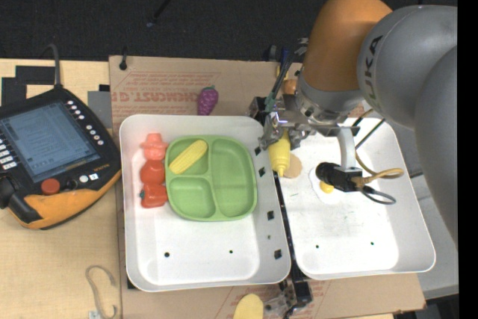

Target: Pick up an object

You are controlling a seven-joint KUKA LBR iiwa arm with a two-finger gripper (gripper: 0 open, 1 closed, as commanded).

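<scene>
My grey arm reaches in from the right, and my hand [278,135] hangs over the far left corner of the right bin [358,235], by the wall it shares with the left bin [194,250]. I cannot tell whether the hand is spread or pressed together. A yellow toy [280,156] sits directly at its tip, on the near side, and a tan disc [294,168] touches the toy's right side. In the left bin lies a green plate [224,194] with three compartments. A yellow corn cob [187,155] rests in its far left one. A red figure [153,174] lies just left of the plate. A control pendant [52,149] rests on the tabletop [45,265], far left.
</scene>
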